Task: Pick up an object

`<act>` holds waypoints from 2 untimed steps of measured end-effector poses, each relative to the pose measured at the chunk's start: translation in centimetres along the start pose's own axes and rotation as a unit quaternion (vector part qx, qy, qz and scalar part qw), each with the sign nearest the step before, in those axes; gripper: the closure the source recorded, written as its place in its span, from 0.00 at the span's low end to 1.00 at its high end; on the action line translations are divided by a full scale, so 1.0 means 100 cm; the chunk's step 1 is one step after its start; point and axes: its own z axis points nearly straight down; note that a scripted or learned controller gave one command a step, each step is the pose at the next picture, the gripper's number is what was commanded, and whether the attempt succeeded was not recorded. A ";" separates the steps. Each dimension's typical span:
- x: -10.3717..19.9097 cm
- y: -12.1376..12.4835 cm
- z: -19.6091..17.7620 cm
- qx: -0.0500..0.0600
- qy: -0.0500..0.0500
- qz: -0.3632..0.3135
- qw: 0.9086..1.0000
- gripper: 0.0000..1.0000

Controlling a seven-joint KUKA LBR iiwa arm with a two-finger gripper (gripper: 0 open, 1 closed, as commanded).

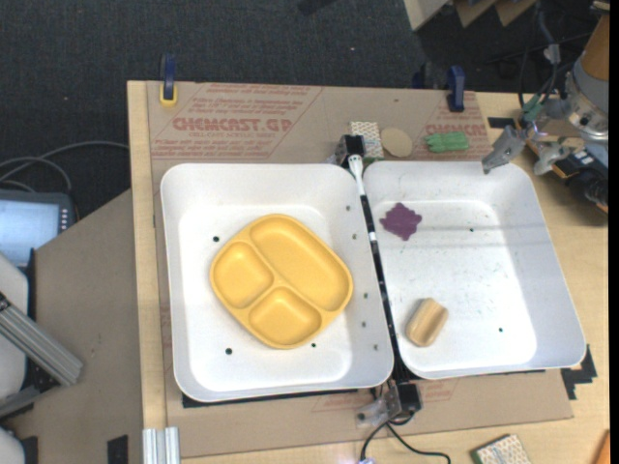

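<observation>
A: Fingers first. The gripper (519, 158) sits over the far right corner of the right bin (551, 259). I read one grey finger (497, 153) slanting down toward the rim and a second piece off to its right. Spread apart, as far as I can judge, with nothing between them.

B: Noted: parted, empty. Candidates for the pick?

A: Two in the right bin. A flat purple piece (400, 221) lies near the wall shared with the left bin (184, 259), toward the far side. A tan block (426, 321) lies toward the near side, also left of the bin's middle. The left bin holds a yellow divided plate (280, 280), well apart from the gripper.

B: Which lies closer to the gripper?

A: The purple piece. It lies to the camera's left of the gripper and a little nearer the front edge. The tan block lies the same way but much further toward the front. Its long axis runs roughly front to back, leaning slightly to the right at the far end.

B: Arm pose?

A: The arm (590, 85) enters from the upper right, wrist near the bench's far right corner, gripper at the bin's rim and not yet down inside it.

B: Judgement?

A: Either pick needs a traverse left across the bin, then a descent. The purple piece looks thin and flat, so probably hard to pinch. The block looks the easier target, closing across its short width.
</observation>
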 end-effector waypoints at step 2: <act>0.093 0.021 0.154 0.001 0.001 -0.002 1.000 0.00</act>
